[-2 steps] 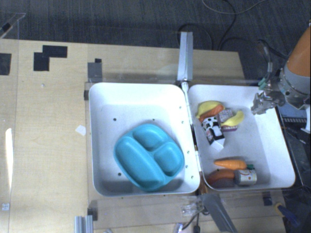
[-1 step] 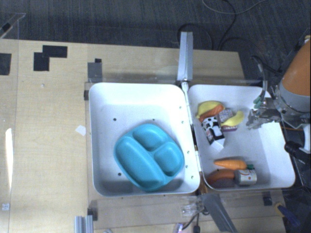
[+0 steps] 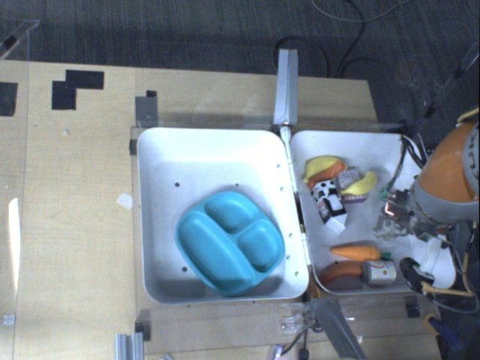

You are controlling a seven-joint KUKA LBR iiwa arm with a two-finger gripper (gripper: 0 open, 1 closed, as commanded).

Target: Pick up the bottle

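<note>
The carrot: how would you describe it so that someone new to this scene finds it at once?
Start at the right bin. Along its near side, past the black-and-white carton, lies the carrot, stretched across the bin. It is the one long, thin orange thing there; below it are a rounder brown piece and a small silver can.
</note>
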